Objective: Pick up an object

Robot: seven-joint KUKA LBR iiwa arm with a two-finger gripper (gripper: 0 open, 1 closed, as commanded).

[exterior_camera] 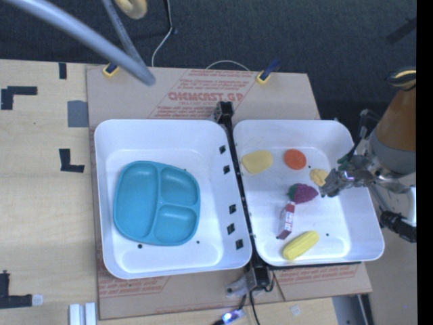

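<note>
The gripper [331,185] is reaching in from the right over the right-hand white bin [362,249], its dark tip sitting low by the bin's right wall. Resolution at the tip is too poor to read; cannot tell how the gripper is set, and nothing is visibly in its hold.

Contents of the right bin: a small yellow lumpy toy piece [318,177] lying just left of the gripper tip, possibly touching it. A purple grape-like toy with a green stem [304,193] is sitting just beyond that, left and slightly nearer the camera. An orange round toy [294,158] is lying further off toward the far side, and a pale yellow rounded toy [257,161] is resting near the divider. A slim red-and-white packet [287,219] is lying with its long axis running near-to-far, slightly tilted. A yellow corn-cob toy [300,244] is sitting at the near edge, long axis angled left-to-right.

The left-hand white bin [108,141] is holding a blue sectioned plastic plate [156,203].

Judgement: the closest candidate is the small yellow piece, lying directly left of the gripper; a short leftward shift and descent looks sufficient. The purple toy crowding it is the risk.
</note>
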